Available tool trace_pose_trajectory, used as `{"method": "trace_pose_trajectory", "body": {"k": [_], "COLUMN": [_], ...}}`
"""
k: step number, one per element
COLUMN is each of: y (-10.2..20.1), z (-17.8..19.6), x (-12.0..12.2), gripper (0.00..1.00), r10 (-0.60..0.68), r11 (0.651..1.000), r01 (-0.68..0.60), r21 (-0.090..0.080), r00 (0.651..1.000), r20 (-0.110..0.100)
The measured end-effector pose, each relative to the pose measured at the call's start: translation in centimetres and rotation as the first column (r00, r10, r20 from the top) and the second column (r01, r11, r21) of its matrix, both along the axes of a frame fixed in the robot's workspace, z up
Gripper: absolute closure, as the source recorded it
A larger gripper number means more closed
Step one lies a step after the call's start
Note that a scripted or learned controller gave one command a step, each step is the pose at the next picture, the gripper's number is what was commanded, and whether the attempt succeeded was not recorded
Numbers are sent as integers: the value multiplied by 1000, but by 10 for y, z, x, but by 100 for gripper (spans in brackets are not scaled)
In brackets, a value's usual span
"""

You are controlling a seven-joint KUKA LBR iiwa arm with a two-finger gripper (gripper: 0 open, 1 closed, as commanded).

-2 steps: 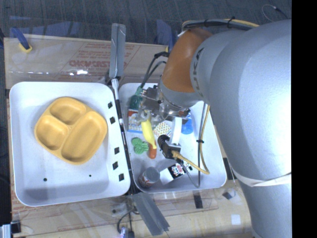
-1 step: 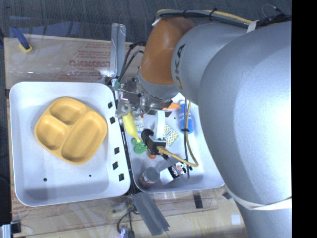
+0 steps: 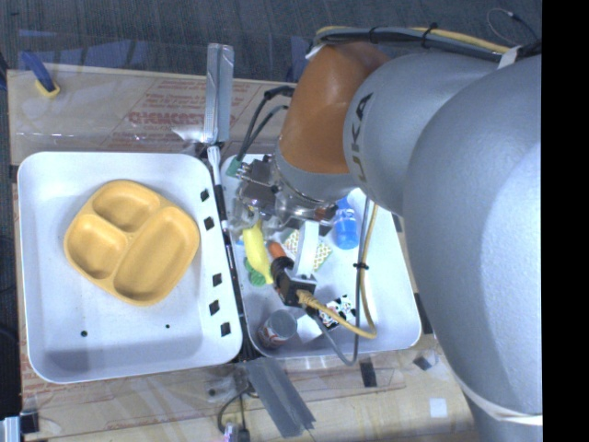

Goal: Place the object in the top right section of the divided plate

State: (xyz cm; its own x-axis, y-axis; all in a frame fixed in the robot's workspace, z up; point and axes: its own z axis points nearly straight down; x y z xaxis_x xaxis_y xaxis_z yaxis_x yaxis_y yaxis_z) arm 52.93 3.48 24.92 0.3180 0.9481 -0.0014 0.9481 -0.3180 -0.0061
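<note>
Camera view: gripper point(image 3: 260, 212) low among right bin point(image 3: 391, 288) clutter, grip state unclear; risk of grabbing nothing, divided plate point(image 3: 132, 240) unfilled.

My gripper point(image 3: 260, 212) hangs low over the cluttered right bin point(image 3: 396, 316), while the yellow divided plate point(image 3: 132, 240) sits in the left bin point(image 3: 55, 339).

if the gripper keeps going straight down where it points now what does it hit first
Probably the yellow object in the right bin, just below the gripper. Depth is hard to judge from this slanted view.
</note>
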Motion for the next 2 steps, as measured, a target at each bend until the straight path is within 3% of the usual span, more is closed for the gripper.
{"method": "trace_pose_trajectory", "body": {"k": [1, 2], "y": [76, 133], "z": [16, 71], "x": [34, 76], "gripper": [100, 100], "r10": [294, 401], "r11": [956, 916], "r01": [-294, -401], "r21": [0, 0], "r00": [956, 916], "r20": [5, 5]}}
